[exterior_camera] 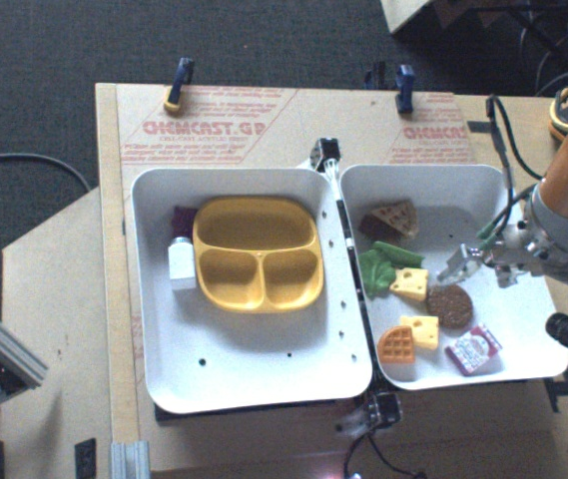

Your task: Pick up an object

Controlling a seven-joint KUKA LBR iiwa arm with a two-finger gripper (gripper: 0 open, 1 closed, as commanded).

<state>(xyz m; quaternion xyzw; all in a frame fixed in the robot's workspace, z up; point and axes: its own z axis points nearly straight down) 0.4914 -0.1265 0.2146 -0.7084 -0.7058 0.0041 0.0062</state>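
- Seen from a fixed camera above and at a slant, a tabletop point(264, 118) of pale board carries two shallow white bins side by side, held in place by clamps at the far edge.
- Filling much of the left bin point(154, 367) is a yellow divided tray point(259, 252), with a small white bottle point(182, 262) touching its left edge and a dark purple item just behind the bottle.
- Scattered food toys lie in the right bin point(443, 183), loose and apart enough that each could be taken singly: a brown wedge like a slice of pie point(393, 218) near the far wall, green leafy pieces point(383, 262), a cheese wedge point(410, 284), a dark round patty point(450, 307), a second cheese piece point(424, 331), a waffle point(396, 345) and a red and white packet point(474, 350).
- Reaching in from the right, the grey arm with its orange band hangs over the right bin, and the hand point(466, 260) sits just above and beside the patty.
- Whether the hand is spread or pressed together I cannot tell; nothing shows between its tips.
- Judging from this, no object is lifted yet, and the patty or the nearer cheese wedge looks the likeliest target.
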